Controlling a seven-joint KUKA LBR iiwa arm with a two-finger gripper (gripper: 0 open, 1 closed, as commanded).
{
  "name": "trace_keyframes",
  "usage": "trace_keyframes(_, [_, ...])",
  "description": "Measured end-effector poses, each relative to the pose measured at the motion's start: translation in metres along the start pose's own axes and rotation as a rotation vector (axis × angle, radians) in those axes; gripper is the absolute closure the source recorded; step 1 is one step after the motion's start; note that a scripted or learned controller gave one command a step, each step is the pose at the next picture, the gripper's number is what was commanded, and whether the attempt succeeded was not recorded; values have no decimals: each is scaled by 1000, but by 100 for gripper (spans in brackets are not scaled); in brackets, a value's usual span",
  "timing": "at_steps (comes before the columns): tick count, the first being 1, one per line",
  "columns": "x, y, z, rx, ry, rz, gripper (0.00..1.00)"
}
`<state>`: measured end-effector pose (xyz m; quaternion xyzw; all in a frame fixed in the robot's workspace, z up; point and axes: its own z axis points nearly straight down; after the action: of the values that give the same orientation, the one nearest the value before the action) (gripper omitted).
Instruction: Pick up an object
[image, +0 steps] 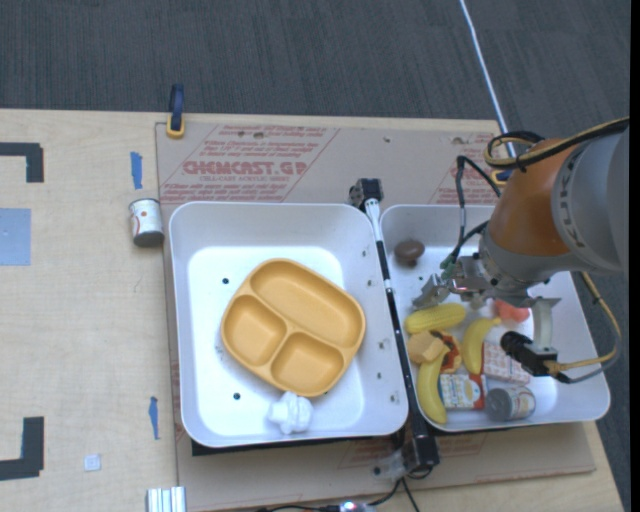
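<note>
My gripper hangs low in the right bin, near its middle, under the grey wrist with the orange band. It sits just above a yellow banana at the top of a heap of things. In that heap lie a second banana, a third one, a printed packet, a small can and a red piece. A brown round object lies apart at the bin's far left corner. The wrist hides what is directly under the gripper.
The left bin holds a yellow three-compartment plate and a crumpled white object at its near edge. A small tin stands on the bench left of the bins. Cables trail over the right bin.
</note>
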<state>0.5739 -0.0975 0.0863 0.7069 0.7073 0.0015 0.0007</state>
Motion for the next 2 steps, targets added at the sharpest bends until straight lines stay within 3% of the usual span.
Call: trace_keyframes(2, [3,-17,0,-1,-2,1,0])
